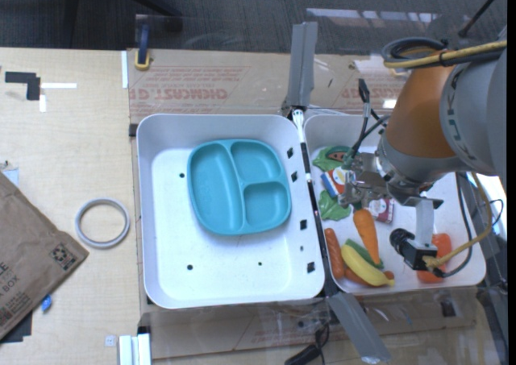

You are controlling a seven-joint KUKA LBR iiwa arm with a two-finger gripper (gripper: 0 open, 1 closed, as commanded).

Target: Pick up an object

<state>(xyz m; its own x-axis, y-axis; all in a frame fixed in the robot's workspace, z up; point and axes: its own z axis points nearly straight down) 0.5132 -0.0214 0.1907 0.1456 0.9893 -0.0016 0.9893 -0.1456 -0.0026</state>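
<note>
Looking down on the bench, I see two shallow white bins side by side. My grey arm with its orange band (423, 109) reaches in from the right and hangs over the right white bin (476, 271). Its gripper (355, 182) sits low among the toy food at that bin's left-centre, but I cannot tell how it is set, because the wrist and cables cover it.

Near the gripper lies an orange plastic carrot (365, 230), pointing toward the near edge. Just nearer is a yellow plastic banana (364, 267), and left of that, against the bin wall, an orange-red sausage-shaped toy (333, 252). Green leafy plastic pieces (330, 158) lie on the far-left side of this bin, touching the gripper area. A second orange piece (439, 255) rests at the near right, partly behind a black fitting.

The left white bin (161, 259) holds a turquoise divided plastic plate (238, 186), lying flat at its centre.

On the wooden bench to the left rests a grey tape ring (102, 221).
</note>
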